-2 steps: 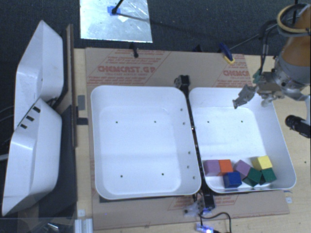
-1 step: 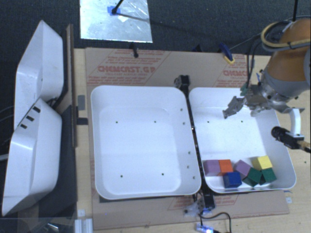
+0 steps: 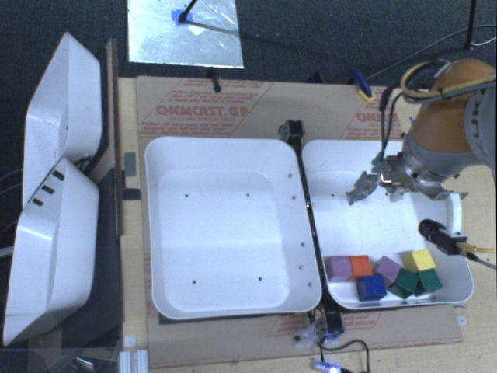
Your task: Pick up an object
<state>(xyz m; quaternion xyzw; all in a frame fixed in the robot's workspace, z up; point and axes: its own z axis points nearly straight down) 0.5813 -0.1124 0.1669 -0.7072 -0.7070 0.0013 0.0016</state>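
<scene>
Red "CHEMCAST GP" print repeated on the brown sheet (image 3: 203, 109) beneath the bins, other lettering too small to read

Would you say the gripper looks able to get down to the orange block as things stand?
Probably yes. The gripper hangs over the right bin, and the orange block lies open from above, though purple blocks press close on both sides.
</scene>
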